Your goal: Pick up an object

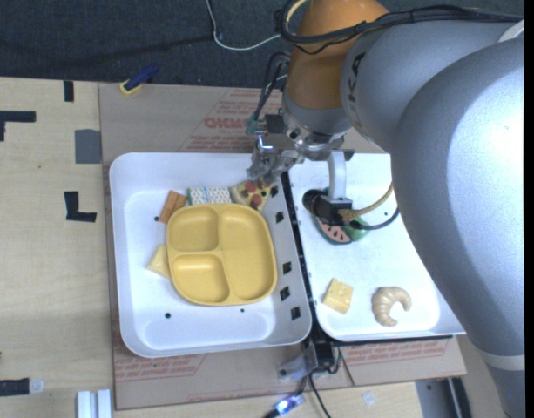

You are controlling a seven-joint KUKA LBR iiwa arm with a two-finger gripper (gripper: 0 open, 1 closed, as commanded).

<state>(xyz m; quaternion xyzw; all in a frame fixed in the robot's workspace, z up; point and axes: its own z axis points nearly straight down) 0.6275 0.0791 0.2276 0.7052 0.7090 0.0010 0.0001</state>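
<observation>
My gripper hangs over the back right corner of the left bin, just above a small pizza-like piece. Nothing shows as held. A yellow divided plate takes up the middle of that bin. Behind it lie an orange-brown stick and a pale checkered piece. A yellow wedge pokes out from under the plate's left side. In the right bin lie a watermelon slice, a cheese block and a croissant.
The divider wall between the bins runs just right of the gripper. The big grey arm covers the right bin's back and right side. A cable loops over the watermelon slice. Cardboard lies under the bins.
</observation>
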